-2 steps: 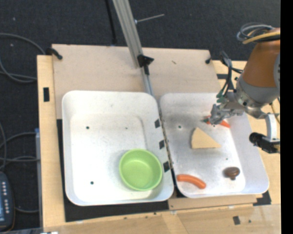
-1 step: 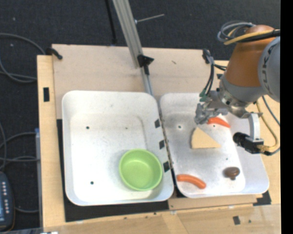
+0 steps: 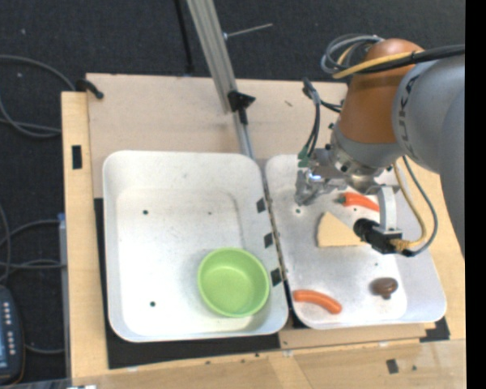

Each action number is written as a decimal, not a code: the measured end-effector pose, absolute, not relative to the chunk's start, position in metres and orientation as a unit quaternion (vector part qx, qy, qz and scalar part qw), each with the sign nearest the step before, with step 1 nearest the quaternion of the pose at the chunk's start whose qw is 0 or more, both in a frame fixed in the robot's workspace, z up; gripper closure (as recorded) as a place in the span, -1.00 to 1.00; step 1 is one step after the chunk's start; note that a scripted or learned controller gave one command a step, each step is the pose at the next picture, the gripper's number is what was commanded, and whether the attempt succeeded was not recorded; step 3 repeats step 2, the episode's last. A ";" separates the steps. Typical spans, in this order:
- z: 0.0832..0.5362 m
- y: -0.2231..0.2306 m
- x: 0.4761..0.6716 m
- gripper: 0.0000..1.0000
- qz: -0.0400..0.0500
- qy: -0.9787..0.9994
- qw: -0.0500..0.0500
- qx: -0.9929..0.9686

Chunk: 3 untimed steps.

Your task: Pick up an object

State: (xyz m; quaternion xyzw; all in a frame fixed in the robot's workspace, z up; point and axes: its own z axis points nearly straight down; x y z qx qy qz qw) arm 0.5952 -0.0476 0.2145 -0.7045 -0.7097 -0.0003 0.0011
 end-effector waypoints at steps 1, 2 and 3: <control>0.211 0.004 0.601 1.00 -0.001 -0.710 0.000 -0.704; 0.228 0.058 0.599 1.00 -0.002 -0.710 0.000 -0.704; 0.228 0.058 0.599 1.00 -0.002 -0.710 0.000 -0.704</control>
